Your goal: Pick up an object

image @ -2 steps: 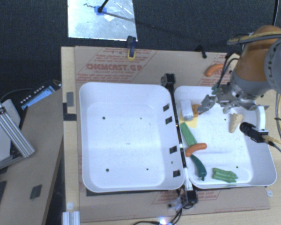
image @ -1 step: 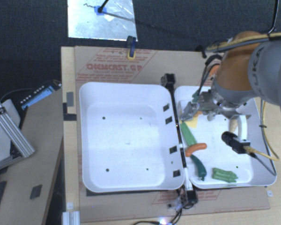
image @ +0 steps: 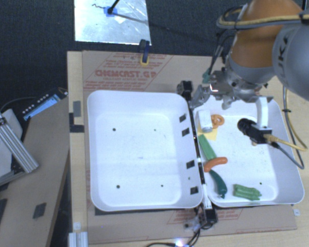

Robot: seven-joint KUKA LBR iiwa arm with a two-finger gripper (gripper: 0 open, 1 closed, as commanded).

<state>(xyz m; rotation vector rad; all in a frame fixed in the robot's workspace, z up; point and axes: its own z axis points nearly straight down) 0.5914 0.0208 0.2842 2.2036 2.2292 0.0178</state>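
Objects cluster along one side of the right-hand bin (image: 291, 181), the side that meets the left-hand bin (image: 139, 153), in a loose line running from the far end to the near end. Farthest back is a white block (image: 203, 118), rectangular and plain, with an orange ring (image: 217, 120) touching its right side. Just in front of them lies a flat yellow piece (image: 210, 133). A long green piece (image: 206, 147), slim like a bean pod, slants down from the yellow one along the bin wall. Its lower end meets an orange sausage-shaped piece (image: 215, 162) that lies crosswise. Nearer still is a dark teal piece (image: 219, 183), curved and tapering to a point, and to its right, apart from it, a bright green ridged piece (image: 246, 192) lies close to the near rim. The gripper (image: 208, 92) hangs over the far corner of the right-hand bin, just above the white block and holding nothing that can be seen; whether it is open or closed cannot be told. Both bins sit on a printed cardboard sheet (image: 123, 71) on the tabletop (image: 46, 153).
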